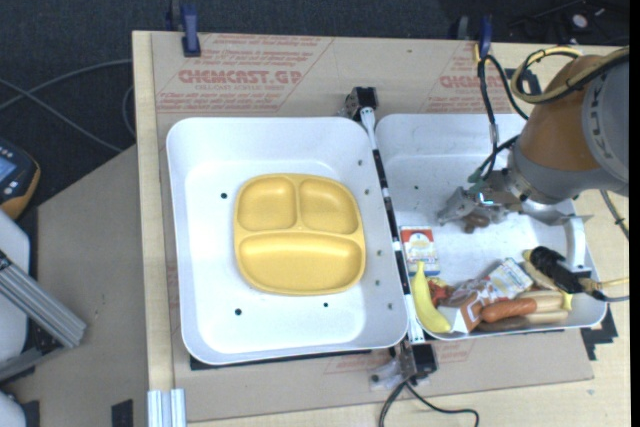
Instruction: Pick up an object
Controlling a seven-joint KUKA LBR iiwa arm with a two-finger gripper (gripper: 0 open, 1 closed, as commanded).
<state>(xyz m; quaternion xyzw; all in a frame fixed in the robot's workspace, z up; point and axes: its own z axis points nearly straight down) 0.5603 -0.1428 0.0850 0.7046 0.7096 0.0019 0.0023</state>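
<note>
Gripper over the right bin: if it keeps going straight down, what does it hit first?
Likely bare floor of the right white bin. The gripper points there, apart from the small red-and-white carton; depth is unclear.

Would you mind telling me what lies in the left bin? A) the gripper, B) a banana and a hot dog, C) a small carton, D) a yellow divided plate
D: a yellow divided plate sits in the middle of the left bin, while the banana, hot dog, carton and gripper are all in the right bin.
</note>
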